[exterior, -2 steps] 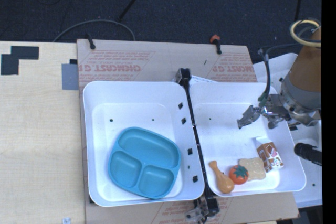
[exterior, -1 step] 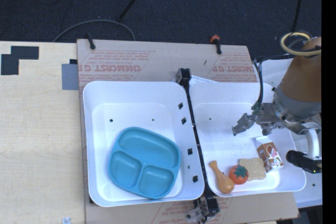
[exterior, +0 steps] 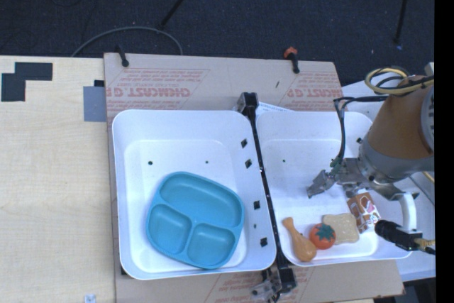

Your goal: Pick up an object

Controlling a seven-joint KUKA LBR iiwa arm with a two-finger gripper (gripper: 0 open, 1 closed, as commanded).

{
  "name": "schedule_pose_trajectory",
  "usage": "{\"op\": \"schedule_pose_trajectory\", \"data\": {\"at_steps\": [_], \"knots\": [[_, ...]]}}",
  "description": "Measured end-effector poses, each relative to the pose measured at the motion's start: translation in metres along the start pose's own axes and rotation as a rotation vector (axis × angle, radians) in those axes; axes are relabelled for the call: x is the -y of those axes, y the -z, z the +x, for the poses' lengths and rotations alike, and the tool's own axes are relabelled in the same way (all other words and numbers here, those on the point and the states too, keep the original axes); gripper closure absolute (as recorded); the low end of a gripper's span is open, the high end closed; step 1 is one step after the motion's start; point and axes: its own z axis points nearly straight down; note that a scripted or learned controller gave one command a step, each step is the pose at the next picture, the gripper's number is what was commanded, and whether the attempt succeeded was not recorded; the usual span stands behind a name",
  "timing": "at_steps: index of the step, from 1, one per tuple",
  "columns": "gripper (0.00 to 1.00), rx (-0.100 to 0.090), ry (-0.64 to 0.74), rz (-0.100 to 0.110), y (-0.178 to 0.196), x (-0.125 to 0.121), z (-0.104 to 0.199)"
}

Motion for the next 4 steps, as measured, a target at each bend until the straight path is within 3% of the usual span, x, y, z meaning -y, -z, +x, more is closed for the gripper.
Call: {"op": "schedule_pose_trajectory", "data": {"at_steps": [1,2,4], "knots": [[0.00,0.001,0.000,-0.006,-0.052,0.000,0.001],[1.00,0.001,-0.006,-0.006,-0.040,0.000,-0.001],[1.00,0.003,0.002,-0.013,0.065,-0.003,-0.009]]}}
